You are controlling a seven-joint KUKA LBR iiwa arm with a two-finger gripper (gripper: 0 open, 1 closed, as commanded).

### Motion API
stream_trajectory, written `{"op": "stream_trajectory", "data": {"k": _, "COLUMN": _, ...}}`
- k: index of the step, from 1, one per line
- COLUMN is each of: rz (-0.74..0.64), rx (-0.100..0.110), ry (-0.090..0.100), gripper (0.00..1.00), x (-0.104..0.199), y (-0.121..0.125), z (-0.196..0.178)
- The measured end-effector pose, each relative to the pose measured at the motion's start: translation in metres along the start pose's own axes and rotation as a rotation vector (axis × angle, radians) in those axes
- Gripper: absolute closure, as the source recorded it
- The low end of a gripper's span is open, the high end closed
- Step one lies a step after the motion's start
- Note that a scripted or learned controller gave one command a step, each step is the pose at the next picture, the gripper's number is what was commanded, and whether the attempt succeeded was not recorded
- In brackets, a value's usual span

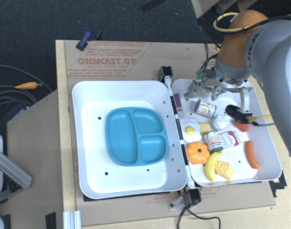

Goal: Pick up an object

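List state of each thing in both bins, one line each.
blue divided plate: flat in left bin, compartments bare
small jar: on its side, right bin
fried egg: flat, beside the divider
orange pumpkin: upright, stem up
banana: lying at the front
wrapped packet: lying flat
sausage: lying by the right wall
gripper: low over right bin's back, above the jar
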State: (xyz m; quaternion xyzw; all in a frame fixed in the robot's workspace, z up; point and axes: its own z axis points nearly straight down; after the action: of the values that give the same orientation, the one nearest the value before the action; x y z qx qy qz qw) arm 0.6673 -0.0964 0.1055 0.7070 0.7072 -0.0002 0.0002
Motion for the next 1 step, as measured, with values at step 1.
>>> {"op": "stream_trajectory", "data": {"k": 1, "rz": 0.0, "rx": 0.003, "ry": 0.001, "gripper": 0.0, "x": 0.0018, "y": -0.0012, "z": 0.021}}
